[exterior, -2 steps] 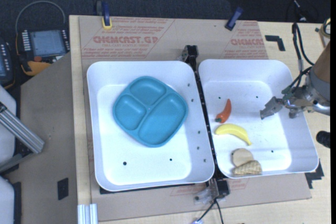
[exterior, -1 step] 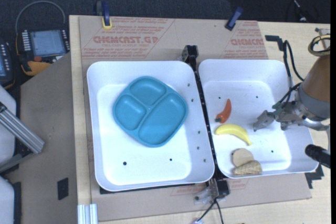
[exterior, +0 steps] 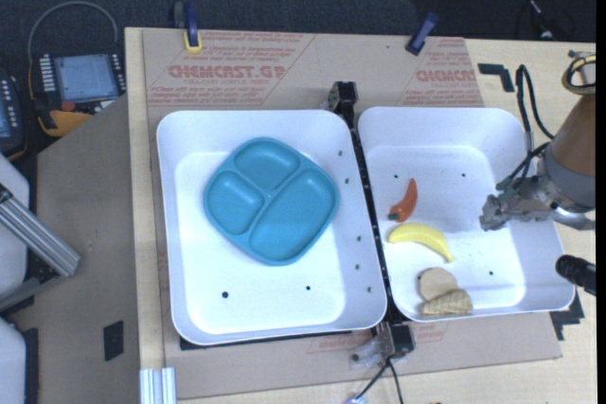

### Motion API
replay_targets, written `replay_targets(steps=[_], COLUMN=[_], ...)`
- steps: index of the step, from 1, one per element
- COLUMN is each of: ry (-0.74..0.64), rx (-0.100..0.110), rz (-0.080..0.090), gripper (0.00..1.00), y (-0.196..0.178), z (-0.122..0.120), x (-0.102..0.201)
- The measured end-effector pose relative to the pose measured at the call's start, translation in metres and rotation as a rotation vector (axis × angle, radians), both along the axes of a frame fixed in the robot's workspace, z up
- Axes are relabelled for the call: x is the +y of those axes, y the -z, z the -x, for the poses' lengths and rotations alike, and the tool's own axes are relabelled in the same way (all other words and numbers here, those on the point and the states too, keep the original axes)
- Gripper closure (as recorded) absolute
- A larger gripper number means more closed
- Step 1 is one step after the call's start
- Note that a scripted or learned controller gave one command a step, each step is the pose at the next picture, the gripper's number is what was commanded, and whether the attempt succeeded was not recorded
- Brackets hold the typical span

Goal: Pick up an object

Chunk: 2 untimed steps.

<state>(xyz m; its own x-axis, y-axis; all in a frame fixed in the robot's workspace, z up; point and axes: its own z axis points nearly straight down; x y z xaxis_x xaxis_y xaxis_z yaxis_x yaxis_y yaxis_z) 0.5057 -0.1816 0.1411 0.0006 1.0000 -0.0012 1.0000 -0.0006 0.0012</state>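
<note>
A: Where's the tool [exterior: 494, 215]?
B: Low in the right bin [exterior: 473, 132], nothing between its fingers (spread: cannot tell), placed for 3 items: banana [exterior: 421, 240], pepper [exterior: 405, 200], bread [exterior: 441, 290].

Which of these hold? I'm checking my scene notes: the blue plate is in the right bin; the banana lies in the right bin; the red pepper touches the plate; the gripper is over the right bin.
1. Blue plate in the right bin: false, it sits in the left bin.
2. Banana in the right bin: true.
3. Red pepper touches the plate: false, it lies in the other bin, above the banana.
4. Gripper over the right bin: true.
</note>
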Motion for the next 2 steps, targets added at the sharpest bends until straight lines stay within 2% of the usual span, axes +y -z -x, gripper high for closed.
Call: replay_targets(steps=[1, 2], ry=[-0.002, -0.001], rx=[-0.004, -0.003], rz=[0.001, 0.001], gripper=[1.00, 1.00], y=[-0.048, -0.080], z=[0.004, 0.003], x=[0.008, 0.008])
